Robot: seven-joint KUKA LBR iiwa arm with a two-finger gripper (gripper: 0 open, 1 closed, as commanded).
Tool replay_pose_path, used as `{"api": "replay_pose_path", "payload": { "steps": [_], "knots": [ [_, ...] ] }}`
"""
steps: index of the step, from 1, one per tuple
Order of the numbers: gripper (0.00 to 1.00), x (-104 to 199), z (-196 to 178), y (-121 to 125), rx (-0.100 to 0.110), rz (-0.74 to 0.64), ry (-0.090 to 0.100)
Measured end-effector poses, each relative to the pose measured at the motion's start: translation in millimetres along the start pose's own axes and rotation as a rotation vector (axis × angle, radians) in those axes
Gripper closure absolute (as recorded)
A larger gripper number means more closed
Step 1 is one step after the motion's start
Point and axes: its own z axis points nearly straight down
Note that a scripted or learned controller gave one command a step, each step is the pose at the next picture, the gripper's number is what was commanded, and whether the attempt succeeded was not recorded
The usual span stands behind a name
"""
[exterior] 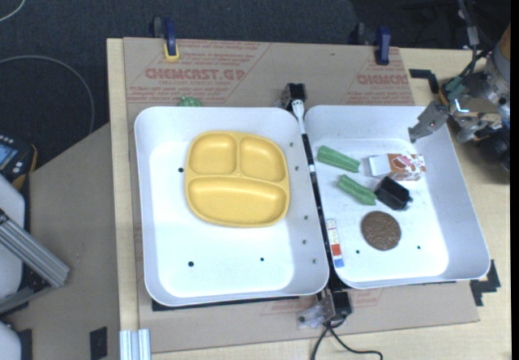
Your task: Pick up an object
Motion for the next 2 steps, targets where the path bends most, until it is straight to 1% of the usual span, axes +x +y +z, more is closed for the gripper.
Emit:
{"api": "replay_pose_path", "payload": {
  "steps": [1, 2],
  "knots": [
    [0.00, 23.8, 181.7, -38.6, 0.002, 0.000, -0.002],
    [1.00, 19.9, 160.9, -33.6, -0.016, 0.004, -0.009]
  ]
}}
